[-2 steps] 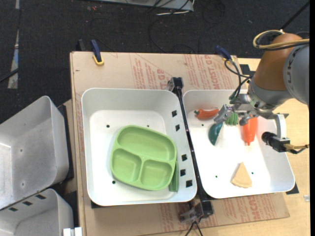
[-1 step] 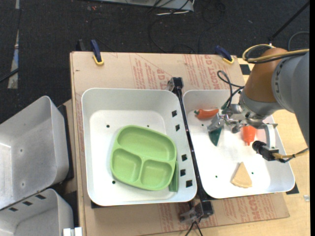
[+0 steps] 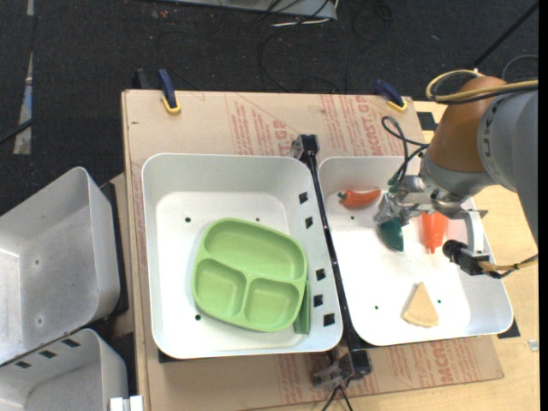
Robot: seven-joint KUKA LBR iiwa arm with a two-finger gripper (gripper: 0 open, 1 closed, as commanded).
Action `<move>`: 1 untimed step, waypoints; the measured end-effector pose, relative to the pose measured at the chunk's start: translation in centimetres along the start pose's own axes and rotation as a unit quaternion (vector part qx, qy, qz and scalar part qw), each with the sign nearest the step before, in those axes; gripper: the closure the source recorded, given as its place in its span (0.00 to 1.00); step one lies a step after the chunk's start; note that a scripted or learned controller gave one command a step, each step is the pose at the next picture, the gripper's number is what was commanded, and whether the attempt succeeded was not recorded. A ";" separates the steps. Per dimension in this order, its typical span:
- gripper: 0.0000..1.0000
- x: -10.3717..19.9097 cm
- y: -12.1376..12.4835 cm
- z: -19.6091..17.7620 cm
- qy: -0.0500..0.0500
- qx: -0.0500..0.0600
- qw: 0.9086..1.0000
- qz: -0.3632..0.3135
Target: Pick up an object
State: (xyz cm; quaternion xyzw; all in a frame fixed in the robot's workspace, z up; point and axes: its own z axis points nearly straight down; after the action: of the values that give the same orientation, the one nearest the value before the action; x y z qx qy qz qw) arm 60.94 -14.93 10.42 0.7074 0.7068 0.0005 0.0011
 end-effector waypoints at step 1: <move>1.00 0.7 0.3 -4.5 0.000 -0.002 1.000 -0.002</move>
State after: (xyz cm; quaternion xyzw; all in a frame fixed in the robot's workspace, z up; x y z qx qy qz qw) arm 61.22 -14.22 14.97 0.7059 0.7083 0.0016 0.0024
